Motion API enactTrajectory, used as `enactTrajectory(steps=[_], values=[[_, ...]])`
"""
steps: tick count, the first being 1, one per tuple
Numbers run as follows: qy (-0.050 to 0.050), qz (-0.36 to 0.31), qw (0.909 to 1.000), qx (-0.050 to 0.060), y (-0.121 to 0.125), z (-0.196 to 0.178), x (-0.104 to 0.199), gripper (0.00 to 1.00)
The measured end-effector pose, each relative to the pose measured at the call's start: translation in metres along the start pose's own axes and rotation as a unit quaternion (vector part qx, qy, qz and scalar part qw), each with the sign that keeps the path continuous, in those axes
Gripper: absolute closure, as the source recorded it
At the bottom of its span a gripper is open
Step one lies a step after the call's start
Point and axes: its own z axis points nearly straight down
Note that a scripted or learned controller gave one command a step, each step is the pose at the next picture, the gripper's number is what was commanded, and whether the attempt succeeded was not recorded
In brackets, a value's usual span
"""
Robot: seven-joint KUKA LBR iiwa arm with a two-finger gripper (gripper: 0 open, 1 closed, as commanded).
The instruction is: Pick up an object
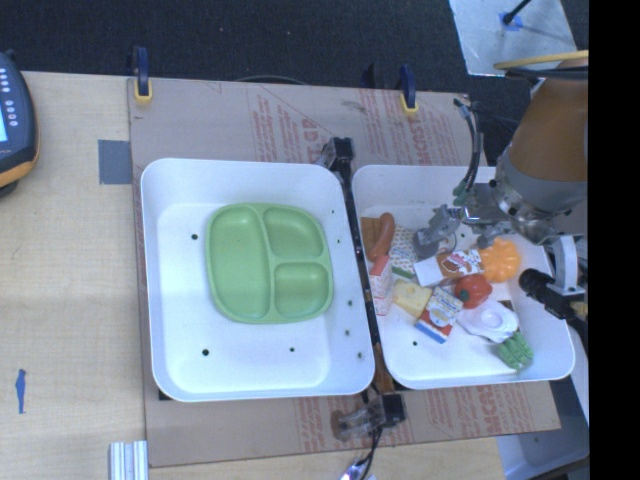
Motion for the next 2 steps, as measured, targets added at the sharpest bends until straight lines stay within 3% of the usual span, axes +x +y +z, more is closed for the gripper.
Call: enactTrajectory(steps=[1, 2], values=[[-0.003, -0.001, 0.9999, -0.010, -0.026, 0.083, 0.002, 0.00], [-0.006, 0.001, 0.9999, -0.009, 0.015, 0.092, 0.009, 0.00]])
